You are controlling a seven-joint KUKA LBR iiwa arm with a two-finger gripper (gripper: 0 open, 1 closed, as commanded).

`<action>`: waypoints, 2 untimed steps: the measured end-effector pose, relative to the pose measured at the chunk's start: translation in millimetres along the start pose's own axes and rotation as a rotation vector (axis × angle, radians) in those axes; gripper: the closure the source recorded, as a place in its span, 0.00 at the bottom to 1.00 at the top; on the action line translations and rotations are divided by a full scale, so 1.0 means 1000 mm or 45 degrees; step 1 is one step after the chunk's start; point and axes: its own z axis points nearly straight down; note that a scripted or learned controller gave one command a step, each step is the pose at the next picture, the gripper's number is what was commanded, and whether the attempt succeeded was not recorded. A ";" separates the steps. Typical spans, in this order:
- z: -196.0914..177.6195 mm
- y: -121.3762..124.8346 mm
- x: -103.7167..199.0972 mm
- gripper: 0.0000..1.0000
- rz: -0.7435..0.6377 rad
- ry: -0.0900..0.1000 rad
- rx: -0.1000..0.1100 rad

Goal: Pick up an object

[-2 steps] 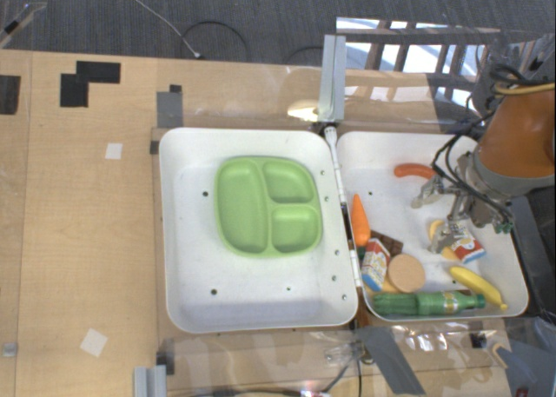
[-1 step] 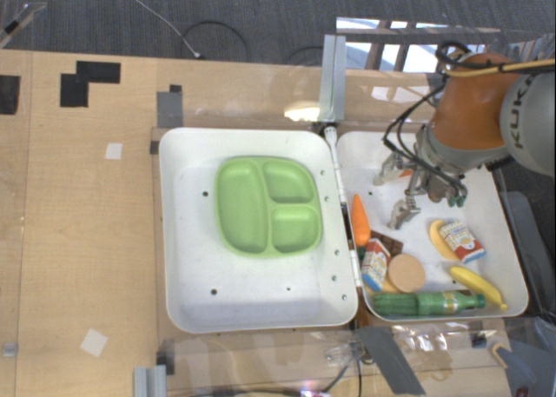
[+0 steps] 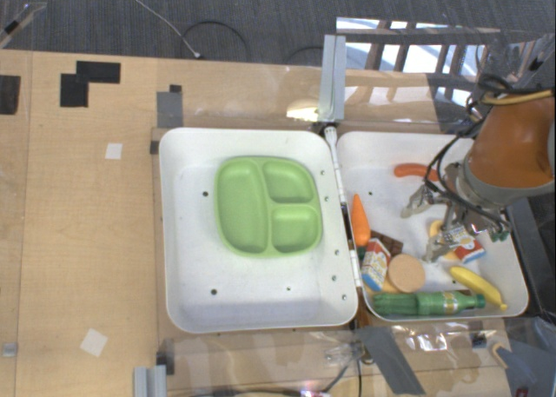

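Note:
The right bin (image 3: 382, 150) holds several toy foods. Along its left wall lies an orange carrot (image 3: 359, 220), with a red sausage (image 3: 410, 170) near the back. A small carton (image 3: 374, 263) and a tan round disc (image 3: 406, 274) sit in the middle. At the front are a green bottle (image 3: 427, 303) and a yellow banana (image 3: 476, 284). My gripper (image 3: 428, 228) hangs over the right half of this bin, open, fingers spread and pointing left. A white, red and blue packet (image 3: 467, 250) lies just right of the lower finger. Nothing is held.
A green divided plate (image 3: 267, 204) lies in the left bin (image 3: 187, 300). A metal post (image 3: 334, 74) stands at the back between the bins. The arm's orange band (image 3: 517, 143) overhangs the right bin's far right side. Bare wooden bench lies to the left.

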 end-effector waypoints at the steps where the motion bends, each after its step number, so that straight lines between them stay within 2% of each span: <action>1: 0.000 -0.012 0.010 0.00 -0.272 -0.005 0.000; 2: 0.000 -0.036 0.029 0.00 -0.380 -0.003 0.000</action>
